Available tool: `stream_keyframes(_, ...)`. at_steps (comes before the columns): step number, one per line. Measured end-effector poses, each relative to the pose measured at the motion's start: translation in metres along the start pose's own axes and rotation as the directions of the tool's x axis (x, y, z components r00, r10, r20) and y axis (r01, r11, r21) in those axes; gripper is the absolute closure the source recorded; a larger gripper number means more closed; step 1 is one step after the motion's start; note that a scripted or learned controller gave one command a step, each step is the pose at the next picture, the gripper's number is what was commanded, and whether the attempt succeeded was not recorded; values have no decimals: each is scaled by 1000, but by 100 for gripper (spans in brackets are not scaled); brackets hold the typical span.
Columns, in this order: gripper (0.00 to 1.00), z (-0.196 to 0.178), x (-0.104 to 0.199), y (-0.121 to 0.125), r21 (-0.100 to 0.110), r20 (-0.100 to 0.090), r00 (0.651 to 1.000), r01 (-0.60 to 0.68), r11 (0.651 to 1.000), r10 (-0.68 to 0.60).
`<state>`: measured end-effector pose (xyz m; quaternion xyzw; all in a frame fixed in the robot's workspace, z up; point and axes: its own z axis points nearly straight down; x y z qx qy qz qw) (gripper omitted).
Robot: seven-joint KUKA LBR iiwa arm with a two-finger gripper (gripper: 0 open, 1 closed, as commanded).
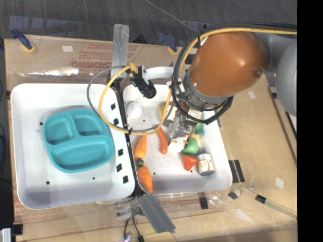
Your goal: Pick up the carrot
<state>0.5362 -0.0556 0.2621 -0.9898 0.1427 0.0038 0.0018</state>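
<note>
The desk [262,150] is pale wood, partly under a clear plastic sheet held down with tape; dark ribbed flooring runs along the top. Two shallow white bins sit side by side. The left bin [25,135] holds a teal divided plate [76,139]. In the right bin [222,178], the carrot [141,146] lies against the left wall, a second orange vegetable [145,178] just below it and a slim red-orange one [163,141] beside it; further right are a green toy [191,145], a red piece [189,162] and a small can [204,164]. The arm's orange band [227,62] hangs over this bin, hiding the hand [182,130]; whether it is released or clenched cannot be told.
</note>
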Motion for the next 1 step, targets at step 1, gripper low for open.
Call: stream_keyframes(1, 100, 55, 74, -14, 2, 0, 998, 58, 998, -58)
